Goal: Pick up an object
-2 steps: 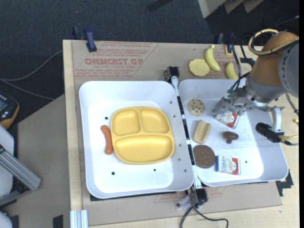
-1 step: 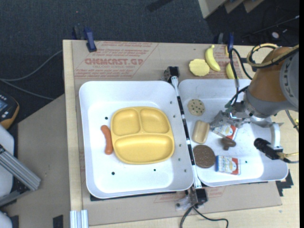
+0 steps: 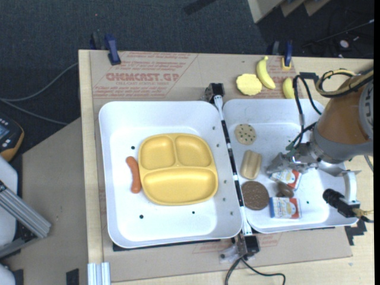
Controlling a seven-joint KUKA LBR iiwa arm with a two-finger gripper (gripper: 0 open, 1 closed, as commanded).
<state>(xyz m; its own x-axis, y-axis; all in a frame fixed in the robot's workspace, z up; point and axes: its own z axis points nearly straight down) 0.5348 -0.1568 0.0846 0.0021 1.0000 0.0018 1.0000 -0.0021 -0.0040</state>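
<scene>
Wrapper (image 3: 287, 177), red and white and crumpled, lies in the right bin (image 3: 270, 113) directly under the pincer (image 3: 285, 166), likely the pick since the arm is lowered over it; whether the pincer is wide, narrow or gripping, I cannot tell. Just beside it on the divider side sit a brown disc (image 3: 255, 195), tan block (image 3: 250, 164) and cookie (image 3: 244, 134), crowding the approach.

Divided plate (image 3: 177, 176) in left bin (image 3: 113, 159), sausage (image 3: 134, 174) just left.
</scene>
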